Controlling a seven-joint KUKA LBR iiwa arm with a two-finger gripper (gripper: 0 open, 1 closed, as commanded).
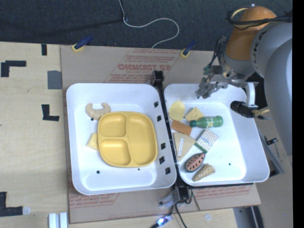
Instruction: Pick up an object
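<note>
Green plastic bottle point(207, 122) is lying on its side in your right bin point(237, 148), crowded by toy food, so access is coming from above. Your gripper point(204, 91) is hovering near the bin's far rim; whether it is spread, I cannot tell.

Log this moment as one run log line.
gripper: over right bin back edge, nothing seen held | green bottle: lying in right bin, untouched | yellow divided plate: left bin
</note>
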